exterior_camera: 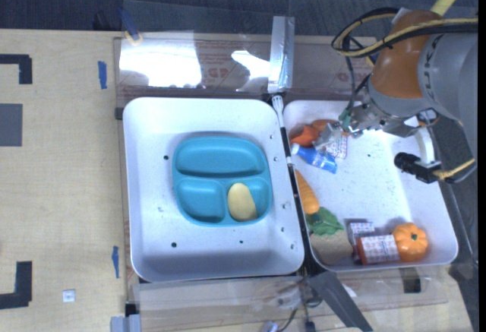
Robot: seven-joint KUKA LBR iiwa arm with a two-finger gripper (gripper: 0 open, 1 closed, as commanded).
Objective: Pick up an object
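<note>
My gripper [343,128] hangs over the back left part of the right bin [425,205], at the end of the grey arm with its orange band [399,68]. It is right beside, perhaps touching, an orange toy [307,133] and a blue-and-white packet [317,159]; the contact is hidden. A carrot [306,194] lies along that bin's left wall, with a green leafy piece [325,222] below it. A red can [375,247] and a small orange pumpkin [411,241] rest at the front edge.
The left bin [144,194] holds a blue divided plate [216,159] with a yellow oval object [241,201] in its lower right compartment. A black fitting on a cable [414,165] sticks out over the right bin. A metal divider post [281,57] stands behind the bins.
</note>
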